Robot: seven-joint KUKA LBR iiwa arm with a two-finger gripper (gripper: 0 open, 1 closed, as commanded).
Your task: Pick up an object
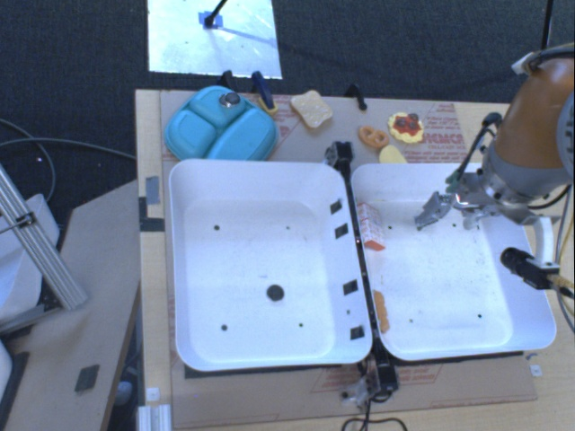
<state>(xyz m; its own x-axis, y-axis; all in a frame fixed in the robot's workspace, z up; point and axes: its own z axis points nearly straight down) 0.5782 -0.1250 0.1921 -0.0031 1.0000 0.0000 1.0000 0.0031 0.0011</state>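
The small carton (370, 227) in the right bin (503, 330) looks light and stiff, likely easy to crush; I'd pinch it across its narrow sides. It lies flat against the left wall, long axis running away from the camera along the divider. An orange piece (381, 311) lies nearer. The gripper (434, 212) hovers just right of the carton, fingers apart, holding nothing.
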